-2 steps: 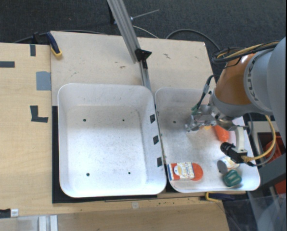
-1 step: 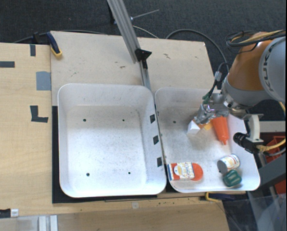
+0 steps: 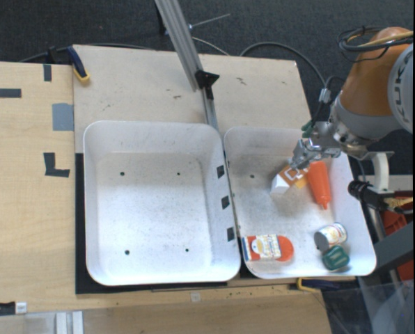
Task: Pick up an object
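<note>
From my seat I see the gripper (image 3: 306, 153) low over the far part of the right bin (image 3: 253, 160), at the upper end of a small white-and-orange carton (image 3: 289, 179). I cannot tell from this slant how the end effector is set, or whether it has the carton at all. The carton lies tilted near the bin's middle, with an orange carrot-shaped toy (image 3: 319, 182) just beside it on the right, the two touching or nearly so. That pairing leaves little room on the carton's right side; its left side faces bare bin floor all the way to the dividing wall.

Along the near edge of the right bin lies a red-and-white packet (image 3: 268, 248), close to the near-left corner. In the near-right corner a small grey can (image 3: 330, 236) sits against a green object (image 3: 335, 258), both tight to the rim. The middle floor between these and the carton is free.

The left bin (image 3: 96, 186) offers wide clear floor. A metal pole (image 3: 183, 37) slants in from the far side, ending where the two bins meet.
</note>
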### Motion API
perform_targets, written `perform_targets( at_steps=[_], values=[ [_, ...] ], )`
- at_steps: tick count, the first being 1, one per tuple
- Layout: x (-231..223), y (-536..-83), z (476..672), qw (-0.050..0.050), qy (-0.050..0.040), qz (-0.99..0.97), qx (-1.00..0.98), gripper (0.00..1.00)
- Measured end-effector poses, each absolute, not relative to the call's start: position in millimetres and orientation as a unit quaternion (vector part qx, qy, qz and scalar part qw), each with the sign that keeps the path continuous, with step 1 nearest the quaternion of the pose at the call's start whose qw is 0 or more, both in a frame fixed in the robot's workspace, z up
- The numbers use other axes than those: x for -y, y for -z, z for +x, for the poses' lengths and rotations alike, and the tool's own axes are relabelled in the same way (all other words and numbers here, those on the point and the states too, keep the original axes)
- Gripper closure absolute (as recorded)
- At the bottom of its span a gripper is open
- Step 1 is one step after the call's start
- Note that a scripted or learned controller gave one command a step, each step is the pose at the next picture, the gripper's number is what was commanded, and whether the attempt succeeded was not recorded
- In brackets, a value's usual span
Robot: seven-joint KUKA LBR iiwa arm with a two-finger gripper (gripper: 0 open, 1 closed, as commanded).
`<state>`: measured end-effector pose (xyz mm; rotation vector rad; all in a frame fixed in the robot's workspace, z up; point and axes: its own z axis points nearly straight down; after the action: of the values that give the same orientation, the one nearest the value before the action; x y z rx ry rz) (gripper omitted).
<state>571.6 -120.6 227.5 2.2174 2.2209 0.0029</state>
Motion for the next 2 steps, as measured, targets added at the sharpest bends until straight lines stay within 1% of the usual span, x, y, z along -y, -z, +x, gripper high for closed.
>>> perform_targets(
  at_steps=[1,2],
  values=[
    [120.4,-274.9,572.5,0.002,-0.001,0.707,-0.708,1.0],
    [71.4,-275.8,588.5,-0.001,-0.0003,0.705,-0.709,1.0]
  ],
)
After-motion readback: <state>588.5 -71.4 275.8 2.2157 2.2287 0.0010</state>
